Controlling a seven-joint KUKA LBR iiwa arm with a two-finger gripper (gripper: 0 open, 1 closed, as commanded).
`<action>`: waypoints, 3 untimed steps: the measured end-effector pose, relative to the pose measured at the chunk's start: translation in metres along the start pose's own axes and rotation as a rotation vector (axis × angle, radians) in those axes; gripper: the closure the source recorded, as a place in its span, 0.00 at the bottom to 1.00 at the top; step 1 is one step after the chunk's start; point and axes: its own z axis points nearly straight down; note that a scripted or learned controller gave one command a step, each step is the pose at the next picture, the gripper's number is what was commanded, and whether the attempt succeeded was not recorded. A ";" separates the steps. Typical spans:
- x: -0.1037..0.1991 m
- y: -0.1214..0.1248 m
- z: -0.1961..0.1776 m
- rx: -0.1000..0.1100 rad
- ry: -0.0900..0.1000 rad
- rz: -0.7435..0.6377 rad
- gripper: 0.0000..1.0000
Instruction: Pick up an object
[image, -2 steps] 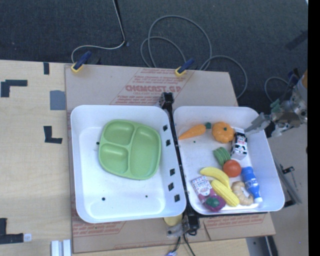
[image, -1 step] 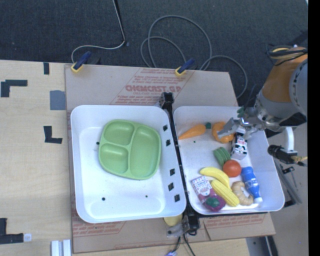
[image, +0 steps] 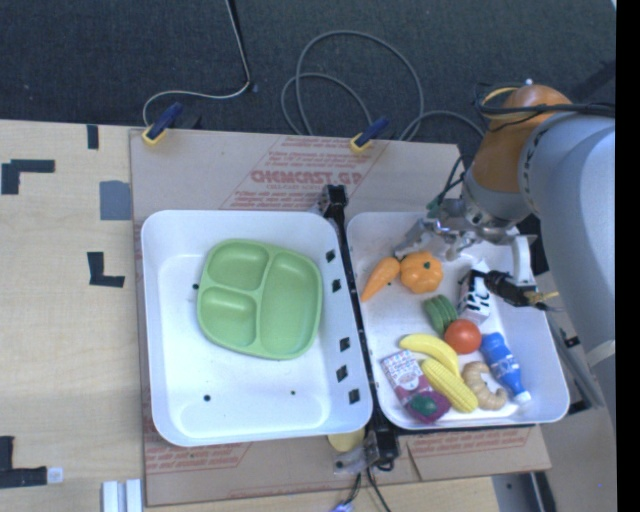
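Nearest, along front wall of right white bin: purple-and-red toy, small printed packet, two yellow plastic bananas, tan pretzel-shaped piece, blue plastic bottle. Just behind: red tomato touching dark green cucumber. Left white bin holding light green divided plate. Farther back in right bin: orange carrot beside orange plastic pumpkin. End effector just above pumpkin, near bin's back wall; open or closed: cannot tell. Nothing seen gripped.
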 end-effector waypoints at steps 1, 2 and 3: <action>-0.066 -0.067 0.010 0.008 -0.001 0.005 0.00; -0.003 -0.127 0.009 0.005 -0.003 0.000 0.00; -0.006 -0.125 -0.001 0.007 -0.003 0.001 1.00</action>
